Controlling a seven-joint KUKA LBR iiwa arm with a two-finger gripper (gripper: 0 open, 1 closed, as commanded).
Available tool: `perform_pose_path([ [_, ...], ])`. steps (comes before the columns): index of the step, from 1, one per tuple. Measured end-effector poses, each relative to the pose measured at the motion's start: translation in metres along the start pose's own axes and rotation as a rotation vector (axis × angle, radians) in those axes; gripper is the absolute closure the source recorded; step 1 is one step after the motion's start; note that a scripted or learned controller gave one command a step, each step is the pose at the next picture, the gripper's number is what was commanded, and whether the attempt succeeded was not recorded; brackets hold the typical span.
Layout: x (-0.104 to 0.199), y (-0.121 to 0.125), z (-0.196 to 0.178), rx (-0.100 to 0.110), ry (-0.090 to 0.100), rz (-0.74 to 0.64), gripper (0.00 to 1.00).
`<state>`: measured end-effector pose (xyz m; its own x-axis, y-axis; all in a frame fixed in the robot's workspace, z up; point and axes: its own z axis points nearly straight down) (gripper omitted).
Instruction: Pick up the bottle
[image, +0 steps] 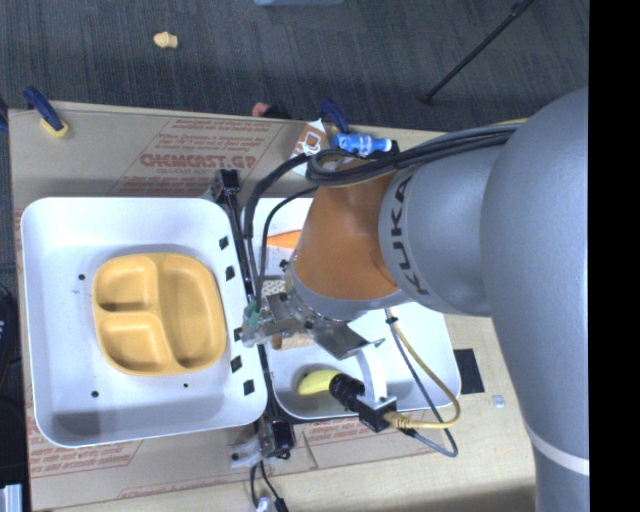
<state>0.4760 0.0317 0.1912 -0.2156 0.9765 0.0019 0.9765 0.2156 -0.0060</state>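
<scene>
My arm (350, 240), with its orange band, hangs low over the right bin (440, 375) and hides most of the bin's inside. My gripper (268, 322) pokes out below the wrist, right at the bin's left wall beside the divider between the two bins. Just below the gripper, a rounded yellow object (316, 381) lies at the bin's front. An orange object (285, 240) peeks out from behind the arm at the back of the bin. I cannot tell whether either is the bottle, and the arm covers whatever lies under the gripper.
The left bin (50, 260) holds a yellow divided plate (160, 310). Black cables (245, 230) run along the divider between the bins. A yellow cable (430, 400) loops over the right bin's front corner. Blue clamps (45, 110) grip the bench's back edge.
</scene>
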Motion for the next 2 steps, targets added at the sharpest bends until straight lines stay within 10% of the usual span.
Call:
perform_pose_path([
  [1, 0.046, 0.010, -0.005, -0.002, -0.002, -0.144, 1.00],
  [2, -0.022, -0.005, -0.009, -0.001, -0.001, -0.367, 1.00],
])
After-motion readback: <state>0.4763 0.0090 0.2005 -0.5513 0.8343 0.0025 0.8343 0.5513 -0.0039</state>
